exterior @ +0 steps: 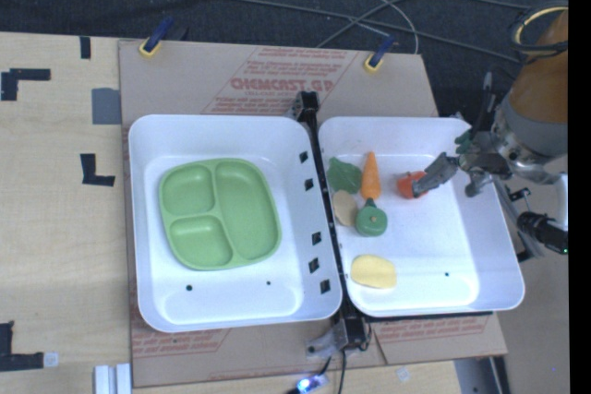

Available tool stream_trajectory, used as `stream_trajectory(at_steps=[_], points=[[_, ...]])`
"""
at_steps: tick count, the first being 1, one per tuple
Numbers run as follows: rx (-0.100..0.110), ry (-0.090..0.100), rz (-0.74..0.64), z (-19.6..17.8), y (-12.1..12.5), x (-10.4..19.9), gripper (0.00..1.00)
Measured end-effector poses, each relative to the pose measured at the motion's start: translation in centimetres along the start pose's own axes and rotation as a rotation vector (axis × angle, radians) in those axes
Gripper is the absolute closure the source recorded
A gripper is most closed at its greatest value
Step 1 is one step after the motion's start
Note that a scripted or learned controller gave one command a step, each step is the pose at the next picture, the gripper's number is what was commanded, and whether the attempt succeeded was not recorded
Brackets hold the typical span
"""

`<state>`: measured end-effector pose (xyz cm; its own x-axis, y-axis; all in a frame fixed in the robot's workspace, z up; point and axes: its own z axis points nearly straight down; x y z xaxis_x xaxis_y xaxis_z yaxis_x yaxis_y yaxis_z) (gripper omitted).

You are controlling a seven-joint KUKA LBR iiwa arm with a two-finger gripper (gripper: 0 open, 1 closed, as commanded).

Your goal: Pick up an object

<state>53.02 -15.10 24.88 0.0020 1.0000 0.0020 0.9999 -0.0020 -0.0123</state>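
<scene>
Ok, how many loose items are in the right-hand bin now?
6: green piece, carrot, beige piece, green round piece, yellow piece, red piece by the gripper. More may be hidden beneath it.

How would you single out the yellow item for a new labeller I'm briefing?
Look in the right-hand white bin, then along its near edge. The yellow item lies there alone, a pale rounded lump apart from the carrot and green pieces clustered farther back.
</scene>
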Motion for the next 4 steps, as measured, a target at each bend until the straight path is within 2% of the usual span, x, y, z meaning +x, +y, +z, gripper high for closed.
stream_trajectory(at_steps=[1, 3, 4], points=[[-0.01, -0.002, -0.003, -0.5, 0.2, 0.0, 0.0], [-0.005, -0.001, -0.003, 12.2, 0.5, 0.9, 0.0], [-0.028, -0.005, -0.003, 13.6, 1.1, 0.7, 0.0]])
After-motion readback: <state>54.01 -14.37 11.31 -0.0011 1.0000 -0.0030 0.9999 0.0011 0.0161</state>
